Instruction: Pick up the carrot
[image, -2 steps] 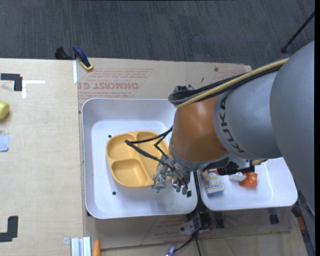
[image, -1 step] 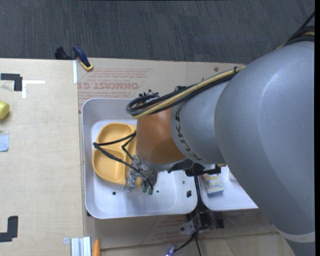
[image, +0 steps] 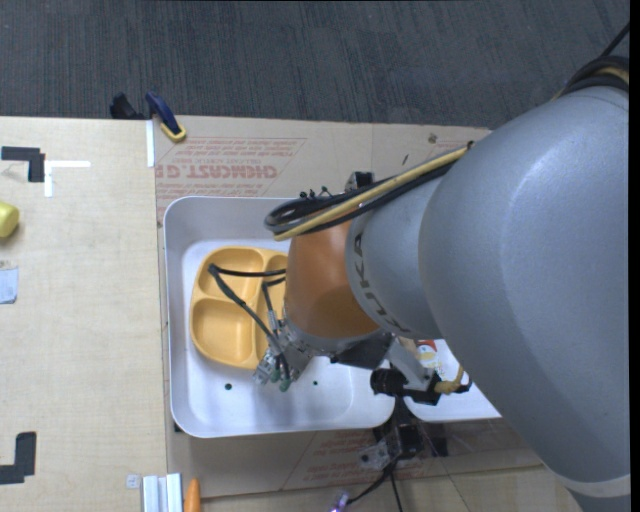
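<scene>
A white bin (image: 200, 395) holds a yellow divided tray (image: 225, 325) against its left wall. The gripper (image: 272, 372) hangs low just beside the tray's near right corner; I cannot tell its state. The carrot cannot be made out. The bin sits on printed cardboard (image: 230, 165) over a pale wooden bench (image: 80, 360).

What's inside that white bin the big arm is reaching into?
The white bin holds a yellow divided tray, with the gripper at its edge. The arm covers the rest.

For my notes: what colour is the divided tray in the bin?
Yellow-orange, seen in the camera view: the divided tray in the white bin.
</scene>
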